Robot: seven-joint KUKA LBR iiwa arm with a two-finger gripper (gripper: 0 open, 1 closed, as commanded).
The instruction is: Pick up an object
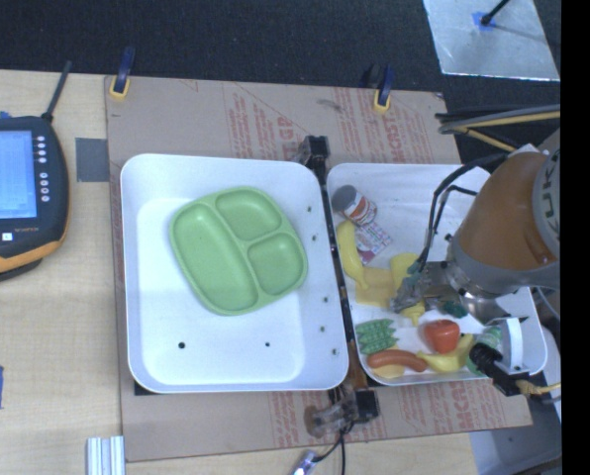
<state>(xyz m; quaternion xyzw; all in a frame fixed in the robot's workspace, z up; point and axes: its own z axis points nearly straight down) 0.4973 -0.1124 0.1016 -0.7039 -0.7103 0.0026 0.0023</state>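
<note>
The arm point(508, 221) enters from the right and is lowered into the right bin point(399, 178), its orange band above the wrist covering much of that bin's right half. The end effector point(421, 295) sits low among the loose items near the bin's centre; whether it is spread or closed cannot be told, as the metal parts blur into the clutter. Items in the right bin: a small bottle point(359, 213) with a dark cap and printed label lies toward the upper left, well apart from the end effector; a yellow banana-like piece point(359, 265) runs down the bin's left side and reaches just beside the end effector on its left; a green pea pod point(376, 334) lies near the lower left, below the end effector; a red tomato-like piece point(441, 335) rests just below and right of it; an orange-red sausage shape point(396, 361) lies along the bottom rim. No item is visibly lifted. The left bin point(156, 354) holds a green divided plate point(238, 250), tilted diagonally. A handheld pendant with a blue screen point(13, 191) rests on the counter point(48, 364) at far left.
</note>
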